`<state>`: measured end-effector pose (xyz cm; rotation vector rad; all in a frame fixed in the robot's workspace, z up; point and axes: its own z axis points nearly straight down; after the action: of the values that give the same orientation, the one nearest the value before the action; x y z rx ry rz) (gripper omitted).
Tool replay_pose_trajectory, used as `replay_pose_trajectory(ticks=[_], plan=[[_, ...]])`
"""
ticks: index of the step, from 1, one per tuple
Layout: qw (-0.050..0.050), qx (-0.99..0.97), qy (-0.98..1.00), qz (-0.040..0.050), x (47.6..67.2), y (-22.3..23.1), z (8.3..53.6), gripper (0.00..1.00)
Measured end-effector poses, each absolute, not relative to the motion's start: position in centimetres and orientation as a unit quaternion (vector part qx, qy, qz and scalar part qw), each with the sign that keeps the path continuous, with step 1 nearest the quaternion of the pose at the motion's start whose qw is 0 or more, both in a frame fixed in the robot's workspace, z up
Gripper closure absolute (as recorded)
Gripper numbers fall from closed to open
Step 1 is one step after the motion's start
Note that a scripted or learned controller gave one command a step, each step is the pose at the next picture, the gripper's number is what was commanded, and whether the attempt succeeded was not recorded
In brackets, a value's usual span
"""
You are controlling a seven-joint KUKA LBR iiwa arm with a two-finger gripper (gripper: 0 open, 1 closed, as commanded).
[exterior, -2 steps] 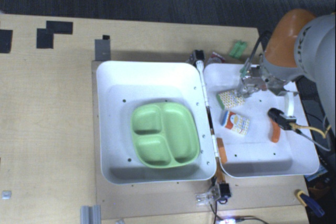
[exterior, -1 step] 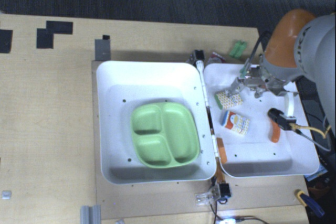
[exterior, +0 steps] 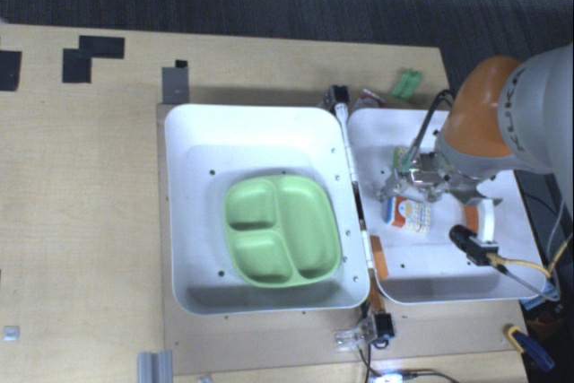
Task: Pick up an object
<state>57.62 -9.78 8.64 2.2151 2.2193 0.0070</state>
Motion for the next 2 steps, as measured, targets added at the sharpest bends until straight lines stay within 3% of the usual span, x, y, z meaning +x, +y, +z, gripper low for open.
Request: replay_pose_trajectory(ticks=[1,2], plan=[[0.006,0.706,0.708,0.0045,57.84,-9.74,9.85,1.00],[0.005,0.706,0.708,0.0043,57.82,-9.74,9.83,0.00]])
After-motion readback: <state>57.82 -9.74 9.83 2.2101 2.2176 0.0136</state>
